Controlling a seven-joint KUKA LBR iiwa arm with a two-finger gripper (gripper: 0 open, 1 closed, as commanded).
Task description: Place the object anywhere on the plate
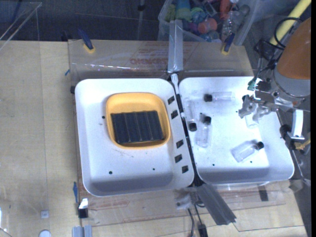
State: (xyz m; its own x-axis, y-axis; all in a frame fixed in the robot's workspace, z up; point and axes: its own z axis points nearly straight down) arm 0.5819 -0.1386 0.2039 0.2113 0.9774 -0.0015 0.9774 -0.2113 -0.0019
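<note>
A yellow plate lies in the left bin, and a dark ribbed slab rests on it. Several small clear bottles with black caps lie in the right bin: one at the back, one near the divider, one toward the front right. My gripper hangs low over the right bin's far right side, behind the front-right bottle. Something pale and clear shows just beneath the gripper, but it is too blurred to identify.
A raised divider with black tabs separates the two bins. A clear tub of colourful toys stands behind the bench. The arm's grey body and orange band fill the right side above the bin.
</note>
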